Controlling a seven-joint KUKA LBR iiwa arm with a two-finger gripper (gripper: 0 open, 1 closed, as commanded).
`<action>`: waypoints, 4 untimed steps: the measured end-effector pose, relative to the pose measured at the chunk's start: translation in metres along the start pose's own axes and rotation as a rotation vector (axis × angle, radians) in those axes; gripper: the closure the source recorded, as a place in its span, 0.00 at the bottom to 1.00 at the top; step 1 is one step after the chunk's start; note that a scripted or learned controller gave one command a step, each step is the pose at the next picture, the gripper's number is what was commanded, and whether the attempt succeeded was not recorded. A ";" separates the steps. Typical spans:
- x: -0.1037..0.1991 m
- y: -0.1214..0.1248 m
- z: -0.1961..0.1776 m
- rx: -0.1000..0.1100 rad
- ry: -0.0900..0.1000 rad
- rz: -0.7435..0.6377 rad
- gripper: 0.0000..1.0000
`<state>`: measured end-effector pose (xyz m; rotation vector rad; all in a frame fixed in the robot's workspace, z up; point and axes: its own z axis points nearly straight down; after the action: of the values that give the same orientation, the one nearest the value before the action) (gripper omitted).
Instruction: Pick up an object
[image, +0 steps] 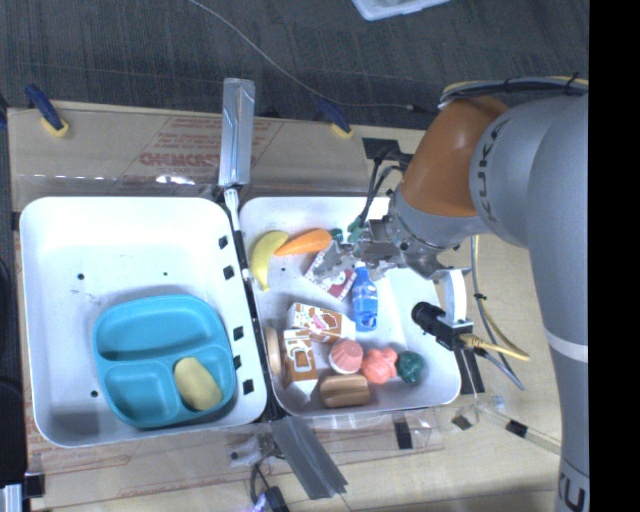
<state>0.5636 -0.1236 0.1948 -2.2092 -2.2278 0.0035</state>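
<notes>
tool (352, 250) hangs over right bin (440, 390) near carrot (305, 241); finger state unclear.

Two white bins (60, 230), one blue tray (150, 340), one banana (264, 255), one carrot (305, 241), one bottle (364, 300)

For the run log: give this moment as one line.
arm: over right bin | gripper: above bottle | hold: none seen | left bin: tray, potato

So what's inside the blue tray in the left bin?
The blue tray holds one yellowish, potato-like lump in its lower right compartment. The other compartments show bare blue plastic. Whatever lies beneath the lump or the tray is covered.
</notes>
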 end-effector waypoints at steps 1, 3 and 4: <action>-0.036 -0.024 0.081 -0.032 -0.002 0.070 0.00; -0.063 0.011 0.101 -0.005 0.008 -0.008 0.00; -0.032 0.091 0.088 -0.007 0.000 -0.060 0.00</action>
<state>0.6547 -0.1544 0.1067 -2.1445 -2.2967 -0.0037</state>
